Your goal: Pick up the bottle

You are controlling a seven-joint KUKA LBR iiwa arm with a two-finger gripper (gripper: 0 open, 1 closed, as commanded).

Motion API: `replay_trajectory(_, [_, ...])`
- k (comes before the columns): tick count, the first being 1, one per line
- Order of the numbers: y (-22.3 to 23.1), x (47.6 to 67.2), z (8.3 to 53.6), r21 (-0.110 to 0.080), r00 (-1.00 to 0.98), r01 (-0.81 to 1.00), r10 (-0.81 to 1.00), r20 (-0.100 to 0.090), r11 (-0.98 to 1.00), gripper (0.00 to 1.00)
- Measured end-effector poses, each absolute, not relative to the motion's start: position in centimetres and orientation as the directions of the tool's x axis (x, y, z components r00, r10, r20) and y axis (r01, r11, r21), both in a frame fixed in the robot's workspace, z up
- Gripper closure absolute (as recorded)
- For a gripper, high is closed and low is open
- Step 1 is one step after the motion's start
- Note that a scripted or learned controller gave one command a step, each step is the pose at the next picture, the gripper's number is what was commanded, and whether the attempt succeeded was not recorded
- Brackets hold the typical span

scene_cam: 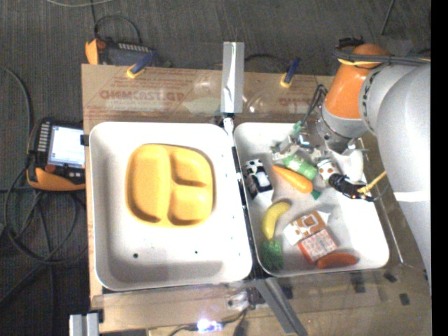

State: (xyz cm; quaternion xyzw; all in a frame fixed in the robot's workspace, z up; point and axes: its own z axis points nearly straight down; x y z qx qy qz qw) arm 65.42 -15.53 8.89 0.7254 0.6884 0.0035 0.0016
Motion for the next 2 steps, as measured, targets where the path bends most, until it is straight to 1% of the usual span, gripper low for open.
replay_trajectory(1, [-15.6,65.5,9.8,0.008,0.05,0.999,0.999,-0.001,-0.05,1.0])
replay_trajectory(2, [-10.0,64.6,25.5,-0.003,0.129,0.992,0.992,-0.001,-0.129,1.0])
